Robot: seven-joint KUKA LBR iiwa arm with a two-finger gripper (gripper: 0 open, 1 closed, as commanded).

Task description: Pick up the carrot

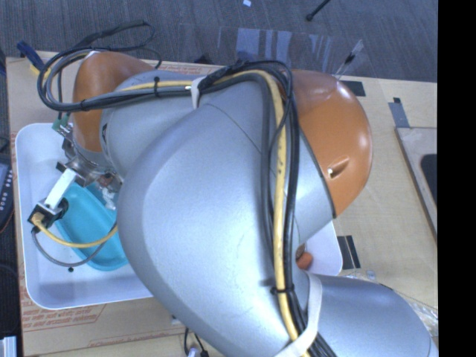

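My arm point(223, 214) fills most of the view, reaching over the left of the 2 white bins point(30, 199), with the claw point(74, 171) low over a blue object point(93, 225) there; I cannot tell how the claw is set. Well to the right of the claw, a small orange piece point(303, 259) that may be the carrot peeks out at the arm's edge, on the right bin point(331, 245). The counter point(387, 199) shows beyond it.
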